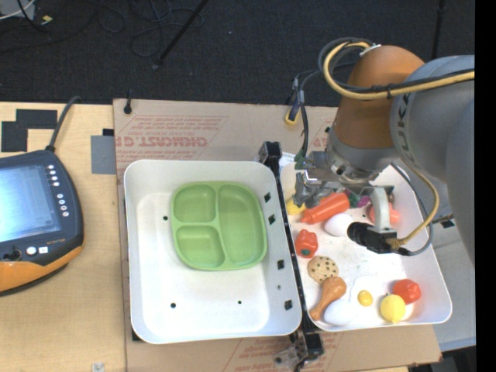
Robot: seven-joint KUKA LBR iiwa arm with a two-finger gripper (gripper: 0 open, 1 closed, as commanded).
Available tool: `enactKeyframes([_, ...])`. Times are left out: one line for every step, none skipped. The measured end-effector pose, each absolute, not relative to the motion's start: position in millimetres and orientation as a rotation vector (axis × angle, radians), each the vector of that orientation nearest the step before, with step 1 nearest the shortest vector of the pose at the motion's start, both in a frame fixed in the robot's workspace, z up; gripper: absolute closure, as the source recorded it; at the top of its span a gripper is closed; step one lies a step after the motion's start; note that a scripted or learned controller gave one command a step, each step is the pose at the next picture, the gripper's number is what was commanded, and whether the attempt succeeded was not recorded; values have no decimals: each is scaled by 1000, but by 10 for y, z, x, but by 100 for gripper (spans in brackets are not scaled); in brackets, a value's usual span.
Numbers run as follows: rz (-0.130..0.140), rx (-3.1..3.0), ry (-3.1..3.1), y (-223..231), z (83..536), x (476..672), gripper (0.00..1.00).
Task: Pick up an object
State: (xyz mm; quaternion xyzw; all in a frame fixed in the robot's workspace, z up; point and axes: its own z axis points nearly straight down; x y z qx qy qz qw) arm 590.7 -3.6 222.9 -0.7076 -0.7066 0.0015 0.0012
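Observation:
My gripper [309, 187] hangs low over the back left part of the right bin [434, 285], under the orange wrist band. Just below it and to the right lies an orange toy carrot [326, 207], touching or nearly touching the gripper. A white egg-shaped piece [338, 224] sits against the carrot's near side. A small yellow piece [294, 205] lies by the bin's left wall, below the gripper. Nearer the front are a red pepper [307, 242], a cookie [322, 268], a drumstick [332, 289], a lemon [393, 308] and a tomato [407, 290].
The left bin [147, 285] holds a green divided plate [219, 225]. A black divider rail [283, 239] runs between the bins. A tablet-like pendant [31, 208] lies on the bench at far left. The arm's body covers the right bin's back right corner.

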Motion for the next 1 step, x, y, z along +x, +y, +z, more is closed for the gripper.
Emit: enactKeyframes([5, -2220, -2221, -106, 2182, 5998, 100])
